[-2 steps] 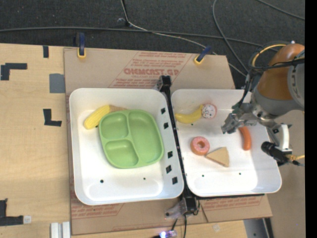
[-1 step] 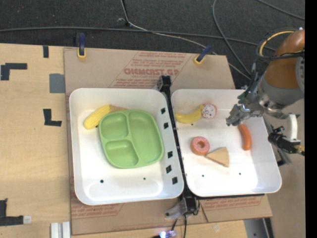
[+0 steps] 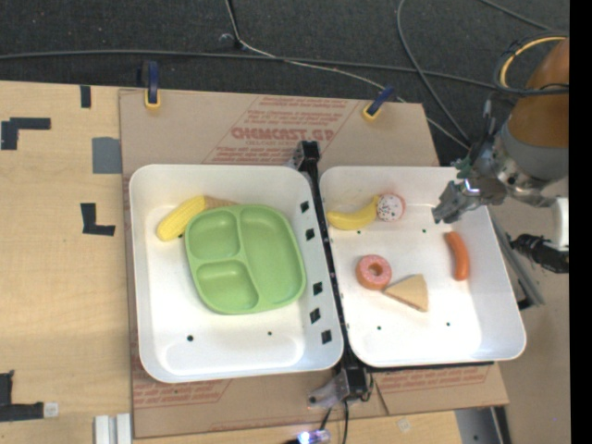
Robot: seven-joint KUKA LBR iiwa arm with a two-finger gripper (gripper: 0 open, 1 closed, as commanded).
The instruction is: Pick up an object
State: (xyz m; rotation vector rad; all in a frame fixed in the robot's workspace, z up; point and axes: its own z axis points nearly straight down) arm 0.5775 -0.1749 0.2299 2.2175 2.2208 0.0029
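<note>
I hold the gripper (image 3: 450, 203) above the right bin (image 3: 481, 336), near the sausage (image 3: 458, 254), the closest pick. Whether its jaws are released or clenched, I cannot tell

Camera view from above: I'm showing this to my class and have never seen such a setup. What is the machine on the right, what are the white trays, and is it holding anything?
The picture comes from one fixed camera looking down at a slant on a bench. The grey and orange machine at the right is a robot arm, and its gripper hangs over the upper right edge of the right bin. Nothing shows between its fingers. Its job is to pick up an object. The right bin holds toy food: a banana, a sprinkled ball, a pink doughnut, a wedge and a sausage. The left bin holds a green divided plate and another banana.
</note>
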